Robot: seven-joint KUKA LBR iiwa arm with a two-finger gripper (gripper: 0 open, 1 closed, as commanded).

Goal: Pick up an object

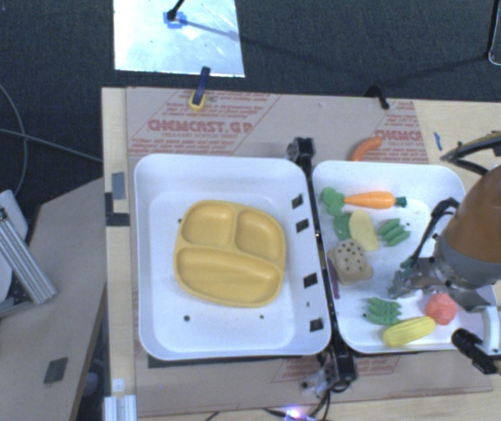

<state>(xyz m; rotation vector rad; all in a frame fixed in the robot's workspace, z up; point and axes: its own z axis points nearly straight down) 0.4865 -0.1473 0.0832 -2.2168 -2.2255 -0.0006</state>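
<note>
Dark carpet surrounds the surface (232,121), which carries two white bins side by side. Left bin (158,235) holds a yellow divided plate (230,253). Right bin (443,178) holds toy food: a carrot (373,200), a brown block (350,260), green beans (380,310), a corn cob (408,330) and a red piece (441,307). Gripper (405,281) sits low over the right bin, between the beans and the red piece (whether the fingers are spread or pressed together cannot be told). Judged step: descent towards a grasp, nothing seen held. Next move calls for closing on one item and lifting clear.
</note>
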